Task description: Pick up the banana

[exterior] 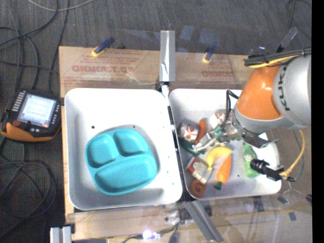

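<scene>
Overhead slanted view of a bench holding two shallow white bins side by side. Nearest the bottom of the frame, in the right bin [263, 189], lie a small brown item [197, 188] by the lower wall, an orange carrot [224, 170] standing on end, a small packet [199, 168] with red and yellow print, and a green toy [250, 162] toward the lower right. Just above the carrot, near the bin's middle, sits the yellow banana [217, 154], touching the carrot's upper end. The gripper [221, 133] hangs directly above the banana's upper edge; whether its jaws are apart or together cannot be told, as they are blurred among the clutter. Beside it are a reddish sausage shape [202, 128] and a round red-and-white item [189, 131]. The left bin [76, 110] holds a turquoise divided plate [121, 159]. At the right, the grey arm with its orange band [260, 97] reaches in. At the far left edge a handheld controller [31, 115] rests on the dark carpet.
</scene>
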`<state>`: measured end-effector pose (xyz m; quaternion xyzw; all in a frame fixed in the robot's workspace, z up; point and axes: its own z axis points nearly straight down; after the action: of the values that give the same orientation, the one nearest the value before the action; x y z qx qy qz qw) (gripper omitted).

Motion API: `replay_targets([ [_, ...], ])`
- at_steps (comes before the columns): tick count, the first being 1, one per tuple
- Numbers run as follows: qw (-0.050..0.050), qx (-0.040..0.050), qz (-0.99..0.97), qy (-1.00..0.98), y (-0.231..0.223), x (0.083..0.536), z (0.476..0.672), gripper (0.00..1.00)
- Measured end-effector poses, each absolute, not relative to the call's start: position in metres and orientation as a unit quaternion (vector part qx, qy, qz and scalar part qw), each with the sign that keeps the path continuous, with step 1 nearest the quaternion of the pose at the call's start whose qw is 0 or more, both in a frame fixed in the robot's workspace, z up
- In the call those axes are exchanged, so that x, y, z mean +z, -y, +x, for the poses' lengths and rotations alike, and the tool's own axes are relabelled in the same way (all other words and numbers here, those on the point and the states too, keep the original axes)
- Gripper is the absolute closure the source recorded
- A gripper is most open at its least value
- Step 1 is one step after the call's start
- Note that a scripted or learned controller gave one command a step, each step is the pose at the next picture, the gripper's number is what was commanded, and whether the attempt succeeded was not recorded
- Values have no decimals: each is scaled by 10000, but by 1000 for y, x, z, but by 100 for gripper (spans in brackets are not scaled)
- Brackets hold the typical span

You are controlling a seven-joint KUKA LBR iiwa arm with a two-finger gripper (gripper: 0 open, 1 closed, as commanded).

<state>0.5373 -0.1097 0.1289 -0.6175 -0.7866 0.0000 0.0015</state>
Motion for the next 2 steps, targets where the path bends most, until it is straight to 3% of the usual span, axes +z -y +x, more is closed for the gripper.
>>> replay_targets([
  [1,-64,-33,-5955,8033,131,90,515,0],
  [2,-83,-40,-5958,8031,131,100,517,100],
])
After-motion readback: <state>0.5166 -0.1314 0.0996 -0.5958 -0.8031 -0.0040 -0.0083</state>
